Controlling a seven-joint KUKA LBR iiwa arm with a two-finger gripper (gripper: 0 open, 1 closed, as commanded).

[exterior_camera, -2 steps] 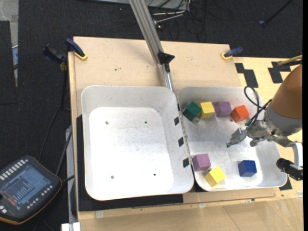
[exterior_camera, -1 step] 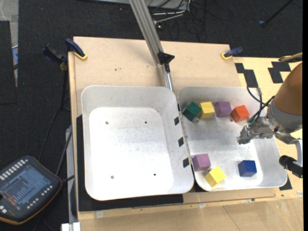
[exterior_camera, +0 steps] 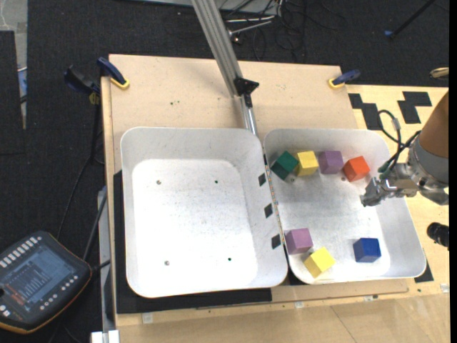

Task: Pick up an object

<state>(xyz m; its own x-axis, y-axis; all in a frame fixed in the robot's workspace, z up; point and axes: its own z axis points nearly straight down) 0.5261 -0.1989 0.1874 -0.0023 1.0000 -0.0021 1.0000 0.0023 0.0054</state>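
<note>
The pincer point(exterior_camera: 371, 196) is hanging over the right edge of the right bin point(exterior_camera: 400, 224), a small grey metal piece at the end of the grey arm point(exterior_camera: 432, 156) that is reaching in from the right; whether it is released or clenched cannot be told from this angle, and nothing is showing between its tips. Nearest to it, just up and to the left, an orange cube point(exterior_camera: 355, 168) is sitting tilted near the bin's upper wall; beside that, a row is running leftward: a lilac cube point(exterior_camera: 330, 161), a yellow cube point(exterior_camera: 308, 163), and a green cube point(exterior_camera: 285, 166) lying against the left wall. Below the pincer, a blue cube point(exterior_camera: 366, 249) is resting near the lower right corner; farther left, a second lilac cube point(exterior_camera: 298, 239) and a second yellow cube point(exterior_camera: 318, 261) are lying close together near the lower left corner. All seem to be matte, hard-edged blocks. Both bins are shallow, smooth white trays with rounded corners; the left bin point(exterior_camera: 143, 156) is showing a speckled floor. They are sitting side by side on a pale fibreboard table point(exterior_camera: 178, 91).
</note>
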